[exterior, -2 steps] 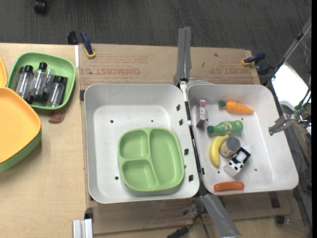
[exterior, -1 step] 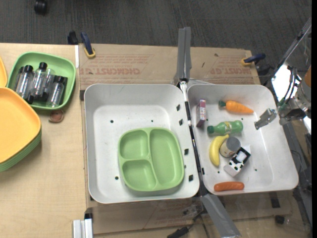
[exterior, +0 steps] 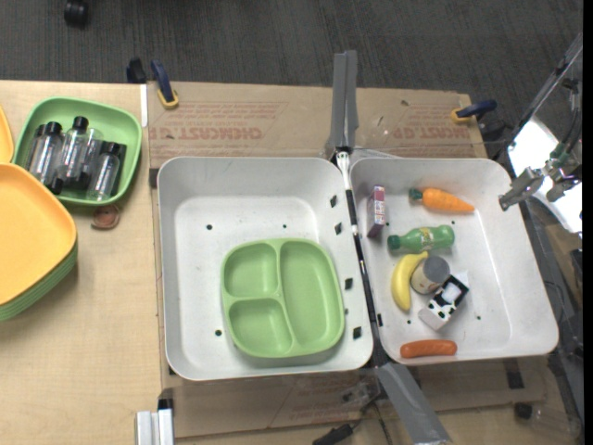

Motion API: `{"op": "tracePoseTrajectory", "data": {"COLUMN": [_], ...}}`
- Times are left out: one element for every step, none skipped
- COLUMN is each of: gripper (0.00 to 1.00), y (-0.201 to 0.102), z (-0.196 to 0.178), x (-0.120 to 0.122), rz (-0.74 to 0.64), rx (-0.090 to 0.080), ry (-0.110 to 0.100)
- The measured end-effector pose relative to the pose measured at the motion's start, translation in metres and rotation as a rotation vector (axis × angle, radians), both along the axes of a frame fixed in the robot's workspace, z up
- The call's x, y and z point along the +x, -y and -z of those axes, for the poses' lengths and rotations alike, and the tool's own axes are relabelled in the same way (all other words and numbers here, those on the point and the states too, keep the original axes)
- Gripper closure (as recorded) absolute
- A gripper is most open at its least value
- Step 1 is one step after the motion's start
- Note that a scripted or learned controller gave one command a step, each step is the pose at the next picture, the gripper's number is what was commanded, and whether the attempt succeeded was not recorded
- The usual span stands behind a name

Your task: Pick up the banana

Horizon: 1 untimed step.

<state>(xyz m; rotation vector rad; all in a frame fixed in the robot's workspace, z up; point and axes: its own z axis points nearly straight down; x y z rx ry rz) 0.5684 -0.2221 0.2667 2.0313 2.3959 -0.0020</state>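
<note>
Pincer (exterior: 515,196) right of bin, banana (exterior: 403,282) upright lengthwise

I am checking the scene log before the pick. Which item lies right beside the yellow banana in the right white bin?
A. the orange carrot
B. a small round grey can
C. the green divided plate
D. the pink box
B: the curved yellow banana lies against a small round grey can on its right side, while the orange carrot sits apart near the bin's far wall.

Bench (exterior: 111,360): two white bins (exterior: 176,248), green tray (exterior: 125,146), orange plates (exterior: 37,239).
</note>
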Motion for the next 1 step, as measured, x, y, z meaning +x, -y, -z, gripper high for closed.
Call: {"op": "tracePoseTrajectory", "data": {"gripper": [0.00], "y": [-0.0679], "z": [0.1009], "x": [0.0233], "rz": [-0.126], "rx": [0.001], "ry": [-0.001]}}
